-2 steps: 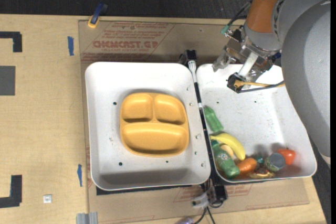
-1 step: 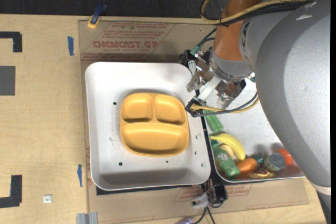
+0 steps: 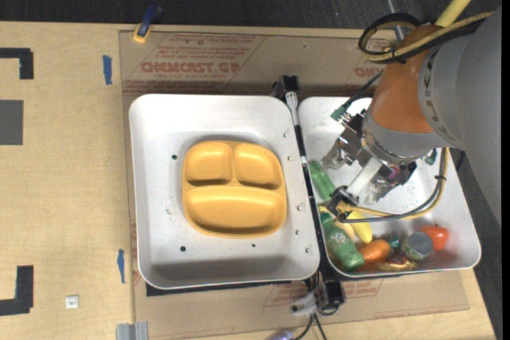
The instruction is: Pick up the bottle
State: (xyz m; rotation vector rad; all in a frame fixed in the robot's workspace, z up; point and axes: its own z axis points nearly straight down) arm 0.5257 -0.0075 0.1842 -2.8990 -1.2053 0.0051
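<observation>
The right bin (image 3: 466, 239) is taken as the landmark; all places below are given relative to it.

Along the near edge of the right bin, a cluster of small items is seen: a green item (image 3: 344, 252), an orange carrot-like piece (image 3: 374, 251), a yellow banana-shaped piece (image 3: 360, 231), a grey-green round item (image 3: 417, 244) and a red-orange piece (image 3: 436, 236). These are packed close together, several touching.

Farther in, against the left wall of the right bin, the bottle (image 3: 322, 180) is judged to be the green elongated object. It lies flat, its long axis running roughly along that wall, tilted slightly toward the near cluster. Its identity is inferred from shape only.

The gripper (image 3: 355, 191) is positioned above the middle of the right bin, just to the right of the bottle and close to it. The bottle therefore lies to the left of the gripper, as seen by the camera. The dark finger ends appear near the bottle's near end, but nothing is seen held between them, and the state of the fingers cannot be told from this view.

A short sideways correction toward the left wall is judged necessary before a grasp across the bottle's narrow width is possible.

To the left of the right bin, the left bin (image 3: 151, 171) holds a yellow divided tray (image 3: 233, 187).
</observation>
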